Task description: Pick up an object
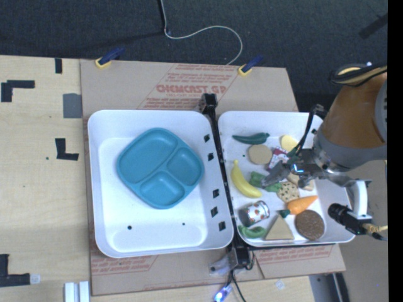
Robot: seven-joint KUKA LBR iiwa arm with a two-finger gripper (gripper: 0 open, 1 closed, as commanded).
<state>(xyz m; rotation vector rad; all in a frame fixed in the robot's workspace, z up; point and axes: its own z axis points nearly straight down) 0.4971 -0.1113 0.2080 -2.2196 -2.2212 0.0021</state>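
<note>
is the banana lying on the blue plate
No, the banana lies in the right bin among other toy food; the blue plate sits in the left bin.

Even, fairly bright overhead light; soft shadows inside the white bins [101, 168]; slightly soft focus, perhaps blurring the small items.

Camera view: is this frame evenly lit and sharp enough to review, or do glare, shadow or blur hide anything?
Camera view: lighting is even, with only soft shadows inside the left bin around the blue plate; the white bin walls look bright but not blown out; small items in the right bin are soft, and the pincer blurs into the clutter.
</note>
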